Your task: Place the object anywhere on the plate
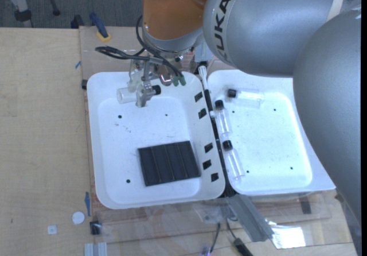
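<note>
A dark ribbed rectangular plate [169,163] lies flat in the front half of the left bin [109,134]. My gripper [141,92] hangs over the back of that bin, well behind the plate. It is shut on a small clear tube [125,95], whose end sticks out to the left of the fingers. The tube looks lifted off the bin floor. The orange band and grey wrist hide the bin's back rim.
The right bin [275,146] holds three clear tubes with black caps: one at the back [245,97] and two along its left wall [221,118] [231,160]. Black clips sit on the divider between the bins [206,128]. The big grey arm covers the right side.
</note>
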Motion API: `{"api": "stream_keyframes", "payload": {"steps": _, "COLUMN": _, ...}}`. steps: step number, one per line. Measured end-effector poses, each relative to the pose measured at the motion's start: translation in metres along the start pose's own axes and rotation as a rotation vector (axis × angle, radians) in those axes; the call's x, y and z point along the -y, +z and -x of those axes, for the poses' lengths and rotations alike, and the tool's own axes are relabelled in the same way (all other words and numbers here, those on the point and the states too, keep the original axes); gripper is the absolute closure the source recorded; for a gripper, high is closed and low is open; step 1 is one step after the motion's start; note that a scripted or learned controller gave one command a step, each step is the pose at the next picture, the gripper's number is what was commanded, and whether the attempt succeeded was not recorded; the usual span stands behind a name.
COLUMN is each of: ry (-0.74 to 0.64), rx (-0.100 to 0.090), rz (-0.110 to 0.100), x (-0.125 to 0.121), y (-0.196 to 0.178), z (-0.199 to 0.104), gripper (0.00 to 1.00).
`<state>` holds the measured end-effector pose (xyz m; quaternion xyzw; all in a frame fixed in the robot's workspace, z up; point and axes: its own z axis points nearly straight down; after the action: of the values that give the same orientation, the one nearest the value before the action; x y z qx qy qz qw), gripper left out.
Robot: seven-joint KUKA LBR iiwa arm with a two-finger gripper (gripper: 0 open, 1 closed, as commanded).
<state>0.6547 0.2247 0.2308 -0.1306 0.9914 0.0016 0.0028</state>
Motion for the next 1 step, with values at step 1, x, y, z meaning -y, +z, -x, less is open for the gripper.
{"api": "stream_keyframes", "payload": {"steps": 1, "ry": 0.034, "rx": -0.003, "rz": 0.000, "x": -0.0006, "y": 0.0014, "z": -0.0029, "gripper": 1.00}}
